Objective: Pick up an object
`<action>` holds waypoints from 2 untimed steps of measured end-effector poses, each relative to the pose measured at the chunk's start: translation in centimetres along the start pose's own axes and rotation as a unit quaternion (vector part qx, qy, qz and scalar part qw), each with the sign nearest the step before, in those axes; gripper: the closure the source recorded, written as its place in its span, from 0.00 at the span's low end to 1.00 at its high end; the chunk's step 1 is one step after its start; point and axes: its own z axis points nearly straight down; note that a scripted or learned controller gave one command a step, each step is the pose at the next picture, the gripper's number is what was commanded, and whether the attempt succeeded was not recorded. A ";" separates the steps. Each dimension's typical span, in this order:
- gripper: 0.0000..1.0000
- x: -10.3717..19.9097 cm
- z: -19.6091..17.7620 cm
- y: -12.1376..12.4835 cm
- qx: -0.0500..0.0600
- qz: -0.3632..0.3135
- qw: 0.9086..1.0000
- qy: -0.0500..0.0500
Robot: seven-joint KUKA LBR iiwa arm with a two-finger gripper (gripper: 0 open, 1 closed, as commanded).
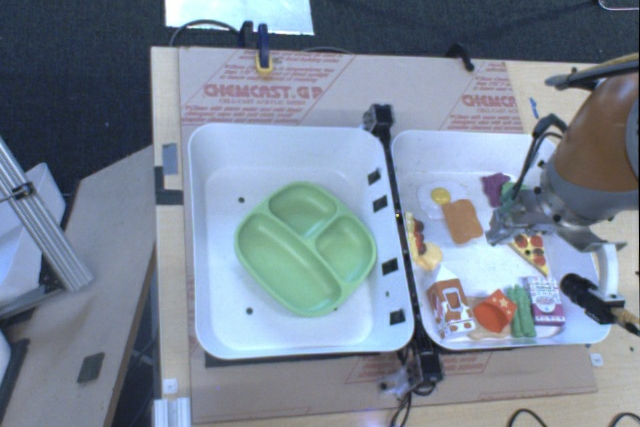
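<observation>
A dark carpeted floor is surrounding a wooden table (330, 85), and a clear sheet with red lettering is lying on the table under two white bins sitting side by side.

The left bin (215, 165), well to the claw's left, is holding a green divided plate (305, 248) that is lying flat near the bin's middle.

The right bin (450, 147) is carrying the small toy foods. The arm (600, 155) is reaching in from the right, and its claw (507, 223) is hanging low over the bin's right half. How far the claw is standing open cannot be told, since the wrist is covering it from above, and nothing can be made out in its grip.

Just beside the claw, below and to its right, a pizza slice (531, 249) is lying on the bin floor. Just to its left a brown slice of toast (462, 220) is resting, with a fried egg (439, 196) beyond it. A purple piece (495, 185) is sitting just above the claw. Near the bin's left wall a yellow piece (425, 253) is lying. Below the claw, along the bin's near edge, a carton with red print (449, 307), an orange piece (493, 313), a green piece (522, 309) and a small red-and-white packet (546, 302) are lining up close together.
</observation>
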 end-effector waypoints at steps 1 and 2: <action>1.00 -0.1 -6.4 0.7 -0.002 -0.002 1.000 0.000; 1.00 -0.1 -7.0 0.8 0.001 -0.002 1.000 0.000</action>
